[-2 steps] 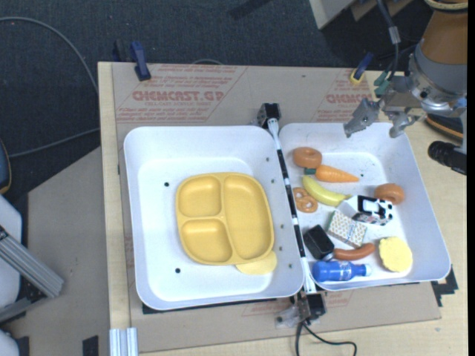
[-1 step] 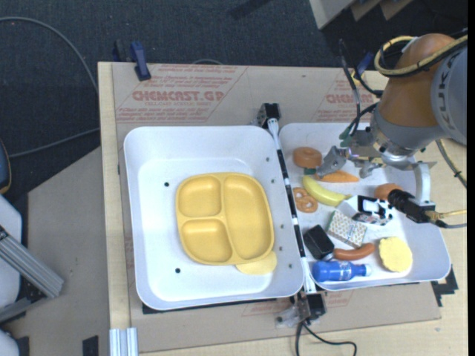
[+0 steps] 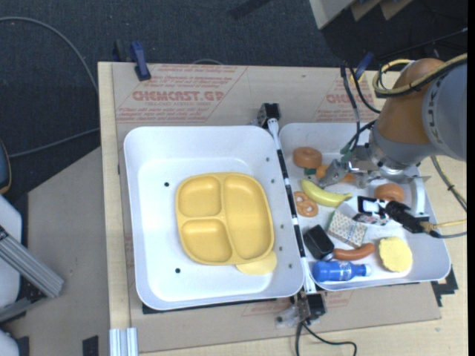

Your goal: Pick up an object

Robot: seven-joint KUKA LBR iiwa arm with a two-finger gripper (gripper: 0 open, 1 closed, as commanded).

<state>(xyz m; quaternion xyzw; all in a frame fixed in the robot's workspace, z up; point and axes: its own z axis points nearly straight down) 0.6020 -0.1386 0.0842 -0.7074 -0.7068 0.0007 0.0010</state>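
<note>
I can't tell the state of my gripper (image 3: pixel 355 167) low in the right bin (image 3: pixel 438 262) beside the banana (image 3: pixel 323 194), so I'd centre over it and descend straight.

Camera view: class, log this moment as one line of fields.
arm: over right bin | gripper: low, beside banana | held: nothing seen | left bin: yellow divided plate
</note>
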